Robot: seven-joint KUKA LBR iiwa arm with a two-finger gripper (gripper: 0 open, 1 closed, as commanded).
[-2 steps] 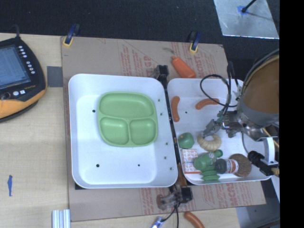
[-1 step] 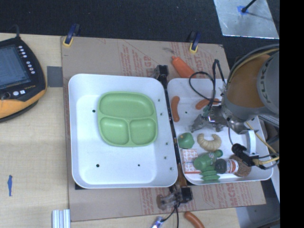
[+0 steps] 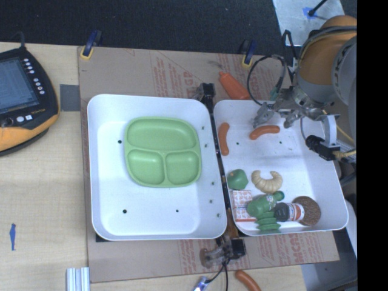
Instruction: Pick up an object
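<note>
Toward two o'clock in the right bin (image 3: 327,187), the gripper (image 3: 271,115) is hovering over a small sausage (image 3: 265,131); whether its claw is apart, I cannot tell; the sausage is looking light, smooth, probably slippery; gripping across its middle seems best.

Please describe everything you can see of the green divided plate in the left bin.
The green divided plate looks like matte light-green plastic, a rounded rectangle with a raised rim. It has three compartments: one wide at the far side, two smaller at the near side. It lies flat, right way up, on the floor of the left bin, slightly toward the back. Nothing else touches it.
</note>
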